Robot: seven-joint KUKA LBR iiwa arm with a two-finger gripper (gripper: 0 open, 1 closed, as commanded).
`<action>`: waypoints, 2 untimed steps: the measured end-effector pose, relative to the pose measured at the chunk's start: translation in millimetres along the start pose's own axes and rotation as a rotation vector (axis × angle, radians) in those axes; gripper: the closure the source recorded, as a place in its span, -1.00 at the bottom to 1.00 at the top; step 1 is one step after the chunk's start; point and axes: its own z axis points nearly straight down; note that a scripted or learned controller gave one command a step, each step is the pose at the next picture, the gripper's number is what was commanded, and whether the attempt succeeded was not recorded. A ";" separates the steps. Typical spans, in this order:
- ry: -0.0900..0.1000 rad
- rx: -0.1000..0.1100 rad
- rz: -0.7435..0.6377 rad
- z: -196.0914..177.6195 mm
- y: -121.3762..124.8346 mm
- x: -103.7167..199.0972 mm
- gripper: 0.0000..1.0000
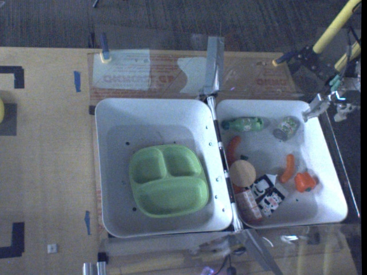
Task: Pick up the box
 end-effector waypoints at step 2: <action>0.000 0.001 0.320 -41.6 -79.6 52.3 -1.00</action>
